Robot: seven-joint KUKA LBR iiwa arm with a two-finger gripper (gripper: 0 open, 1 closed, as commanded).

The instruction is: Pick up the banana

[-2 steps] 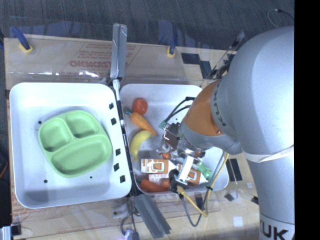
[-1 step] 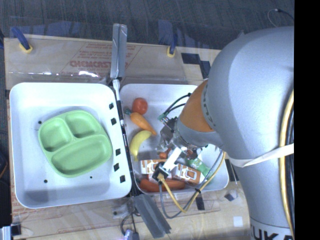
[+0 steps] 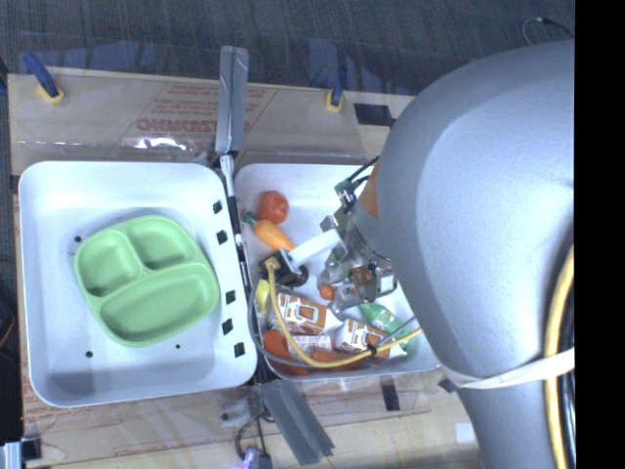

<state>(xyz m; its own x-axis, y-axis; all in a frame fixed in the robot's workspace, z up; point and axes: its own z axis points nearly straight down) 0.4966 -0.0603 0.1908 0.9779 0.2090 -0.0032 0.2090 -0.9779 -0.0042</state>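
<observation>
The banana [image 3: 262, 297] shows as a short yellow piece against the left wall of the right bin [image 3: 312, 179], partly covered by other items. My gripper [image 3: 350, 279] is down inside the same bin, to the banana's right, over a heap of food items. The big grey arm hides much of the bin's right half. Nothing is visibly held by the gripper.
In the right bin lie a red tomato [image 3: 273, 206], an orange carrot [image 3: 272, 234], brown-and-white snack packs [image 3: 300, 315], a green packet [image 3: 379, 317] and a red item [image 3: 281, 345] at the front. The left bin [image 3: 49, 360] holds a green divided plate [image 3: 146, 278].
</observation>
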